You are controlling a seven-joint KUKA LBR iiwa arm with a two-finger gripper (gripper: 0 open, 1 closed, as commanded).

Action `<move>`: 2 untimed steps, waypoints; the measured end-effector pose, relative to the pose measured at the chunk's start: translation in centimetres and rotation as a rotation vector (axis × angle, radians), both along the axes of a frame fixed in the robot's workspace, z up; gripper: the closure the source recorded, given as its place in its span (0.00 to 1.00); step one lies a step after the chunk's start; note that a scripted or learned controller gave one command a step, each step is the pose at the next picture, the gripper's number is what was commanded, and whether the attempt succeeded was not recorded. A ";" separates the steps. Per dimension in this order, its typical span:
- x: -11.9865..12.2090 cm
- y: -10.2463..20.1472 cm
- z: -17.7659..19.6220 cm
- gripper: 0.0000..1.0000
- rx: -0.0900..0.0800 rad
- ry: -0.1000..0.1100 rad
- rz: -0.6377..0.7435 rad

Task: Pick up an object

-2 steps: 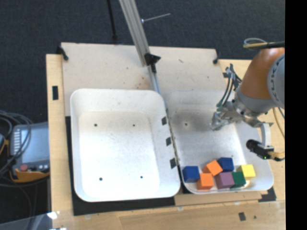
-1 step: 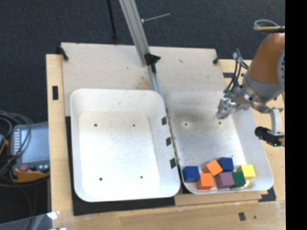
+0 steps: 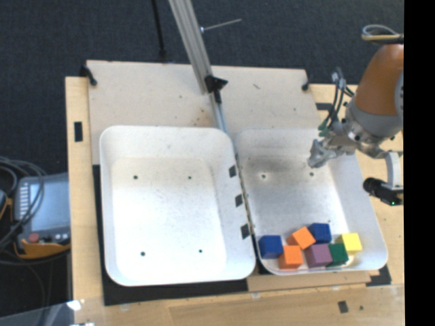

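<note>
I see two shallow white plastic bins side by side on the wooden worktop (image 3: 197, 90). The left bin (image 3: 170, 141) has a speckled bare floor. The right bin (image 3: 285, 141) holds a cluster of small coloured cubes at its near edge: a blue cube (image 3: 270, 245) on the left, an orange cube (image 3: 303, 237) behind an orange one nearer the rim (image 3: 292, 256), a purple cube (image 3: 317, 255), a second blue cube (image 3: 321, 232) at the far side of the group, a green cube (image 3: 338, 253) and a yellow cube (image 3: 351, 242) furthest right. They sit packed, most touching their neighbours.

The grey arm with its orange band (image 3: 377, 80) reaches in from the right, wrist tilted down toward the left. The gripper (image 3: 318, 156) hangs over the far right part of the right bin, well apart from the cubes. Nothing between the fingers that I can see; whether they're open or closed, I cannot tell. A slanted aluminium rail (image 3: 192, 36) rises from the far side of the worktop.
</note>
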State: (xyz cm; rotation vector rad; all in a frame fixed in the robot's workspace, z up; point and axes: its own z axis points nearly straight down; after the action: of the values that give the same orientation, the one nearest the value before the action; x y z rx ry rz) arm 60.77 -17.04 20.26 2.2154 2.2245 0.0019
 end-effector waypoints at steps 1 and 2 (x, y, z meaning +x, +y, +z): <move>-1.4 4.8 -0.5 1.00 0.001 0.003 0.001; -2.8 8.9 0.8 1.00 0.002 0.001 0.002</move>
State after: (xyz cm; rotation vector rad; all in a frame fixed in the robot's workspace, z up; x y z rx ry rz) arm 57.97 -8.10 21.06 2.2145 2.2289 0.0028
